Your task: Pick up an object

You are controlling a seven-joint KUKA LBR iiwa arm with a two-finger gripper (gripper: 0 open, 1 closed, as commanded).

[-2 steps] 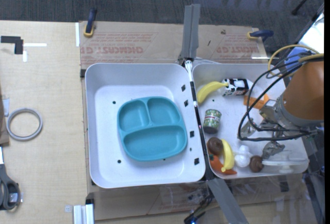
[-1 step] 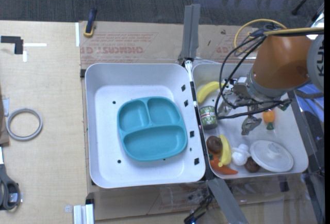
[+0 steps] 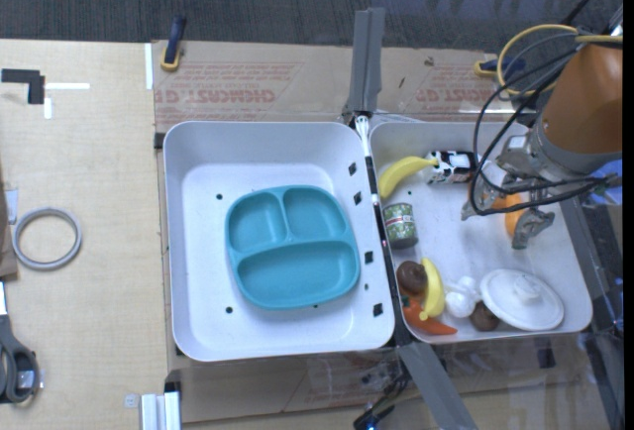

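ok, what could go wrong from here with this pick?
1. The gripper sits over an orange object at the right bin's far wall; that object is mostly hidden, so the grasp may miss or slip.
2. The cables hang low near the cow toy and banana and might snag or nudge them.
3. The white lid lies close by; a sideways move could knock it.

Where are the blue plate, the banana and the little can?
blue plate point(image 3: 293, 247), camera view, on the divider between its compartments.
banana point(image 3: 401, 171), camera view, on the middle of its curve.
can point(image 3: 400, 224), camera view, on its side label.
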